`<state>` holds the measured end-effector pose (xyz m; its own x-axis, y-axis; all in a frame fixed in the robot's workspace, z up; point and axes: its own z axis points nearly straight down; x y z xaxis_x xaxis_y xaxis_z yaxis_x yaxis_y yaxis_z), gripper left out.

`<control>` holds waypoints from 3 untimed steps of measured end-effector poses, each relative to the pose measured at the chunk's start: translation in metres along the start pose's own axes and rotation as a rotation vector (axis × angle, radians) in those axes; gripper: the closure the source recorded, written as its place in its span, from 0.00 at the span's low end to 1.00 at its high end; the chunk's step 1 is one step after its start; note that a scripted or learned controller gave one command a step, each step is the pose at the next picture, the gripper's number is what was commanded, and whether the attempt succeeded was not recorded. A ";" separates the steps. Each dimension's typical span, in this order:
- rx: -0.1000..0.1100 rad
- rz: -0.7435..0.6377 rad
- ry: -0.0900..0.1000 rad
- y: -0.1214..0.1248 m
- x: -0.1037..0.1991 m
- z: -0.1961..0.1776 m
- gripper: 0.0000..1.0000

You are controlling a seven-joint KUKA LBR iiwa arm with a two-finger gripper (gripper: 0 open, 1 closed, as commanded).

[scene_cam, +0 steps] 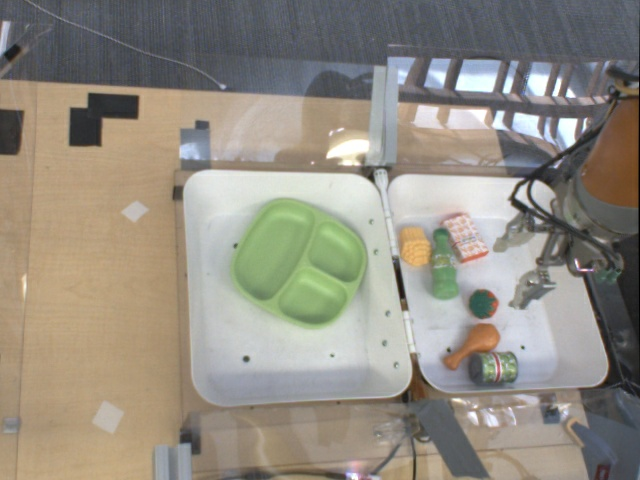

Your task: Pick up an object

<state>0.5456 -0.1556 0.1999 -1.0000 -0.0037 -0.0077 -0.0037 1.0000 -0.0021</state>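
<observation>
Bench (pixel 90 268) of pale wood, grey carpet (pixel 300 18) beyond. My gripper (pixel 523 263) hangs with fingers spread, nothing between them. Green-red ball (pixel 484 303) lies near, at my 8 o'clock.

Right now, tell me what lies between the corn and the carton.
The green bottle stands between the corn and the carton in the right bin, as the camera view shows.

Green divided plate (pixel 300 261) sits tilted mid left bin (pixel 215 368). Landmark: the plate. Up-left on the bench (pixel 90 268): black tape marks (pixel 100 116). Above it: thin cable (pixel 120 40) crossing grey carpet (pixel 300 13).
</observation>
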 end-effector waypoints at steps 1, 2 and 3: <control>-0.001 0.357 -0.004 0.047 -0.027 0.102 0.00; 0.002 0.355 -0.013 0.045 -0.030 0.090 1.00; -0.004 0.607 -0.002 0.111 -0.072 0.012 1.00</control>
<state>0.6175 -0.0446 0.1883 -0.8233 0.5675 -0.0081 0.5675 0.8234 0.0066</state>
